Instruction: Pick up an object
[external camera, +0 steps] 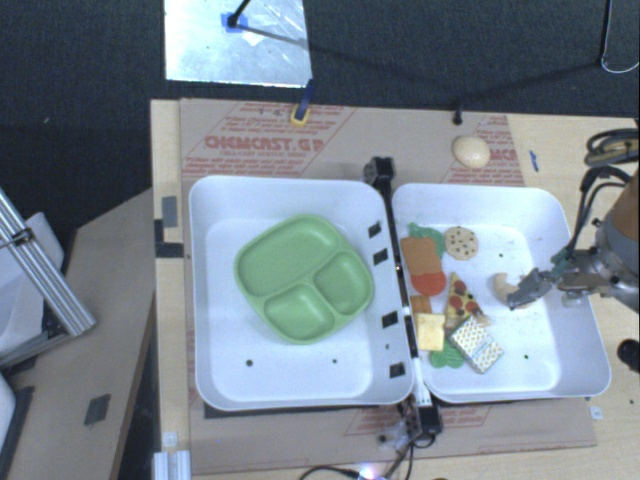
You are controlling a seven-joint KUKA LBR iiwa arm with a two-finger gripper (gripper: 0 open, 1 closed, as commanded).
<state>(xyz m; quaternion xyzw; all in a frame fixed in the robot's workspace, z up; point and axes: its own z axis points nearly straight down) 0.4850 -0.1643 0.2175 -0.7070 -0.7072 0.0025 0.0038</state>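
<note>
Reaching in from the right, the gripper [520, 293] has its fingers touching a small tan toy food piece [502, 285] in the right white bin [580, 363]; whether they grip it, I cannot tell. It looks light and hard, best pinched across its middle.

A single fixed camera hangs above the table [330, 128] and looks down at a slant, far enough off to take in both white bins: the left bin [215, 298] and the right bin [575, 353]. Dark floor [80, 58] lies beyond the table's far edge. The arm [612, 268] enters from the right side.
</note>
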